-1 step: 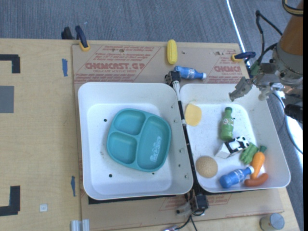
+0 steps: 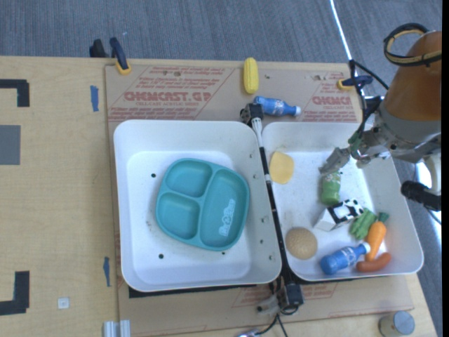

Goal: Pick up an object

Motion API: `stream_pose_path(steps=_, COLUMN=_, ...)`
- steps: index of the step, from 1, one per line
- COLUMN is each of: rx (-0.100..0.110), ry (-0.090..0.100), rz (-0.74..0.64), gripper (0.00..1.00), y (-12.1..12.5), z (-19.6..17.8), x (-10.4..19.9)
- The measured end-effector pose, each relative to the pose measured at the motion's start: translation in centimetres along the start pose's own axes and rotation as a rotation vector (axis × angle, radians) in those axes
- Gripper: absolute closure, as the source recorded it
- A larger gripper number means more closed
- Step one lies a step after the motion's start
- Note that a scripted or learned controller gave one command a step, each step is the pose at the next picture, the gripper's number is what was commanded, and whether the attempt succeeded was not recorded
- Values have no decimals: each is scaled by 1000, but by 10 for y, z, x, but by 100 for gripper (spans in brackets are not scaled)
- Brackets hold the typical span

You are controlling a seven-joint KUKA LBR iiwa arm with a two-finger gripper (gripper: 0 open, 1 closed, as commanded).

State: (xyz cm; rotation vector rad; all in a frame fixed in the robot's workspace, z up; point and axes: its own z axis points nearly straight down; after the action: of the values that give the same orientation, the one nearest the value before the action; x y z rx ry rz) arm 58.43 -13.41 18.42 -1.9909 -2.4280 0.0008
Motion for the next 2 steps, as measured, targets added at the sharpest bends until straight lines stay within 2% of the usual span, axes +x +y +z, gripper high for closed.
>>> stream_pose_path(steps=1, rx=-5, ry=-2, rz=-16, gripper=0, y=8, z=98, x=-6)
stream_pose_path(steps=2, rx=-9, ry=-4, rz=-16, gripper=100, y=9, z=87, x=-6)
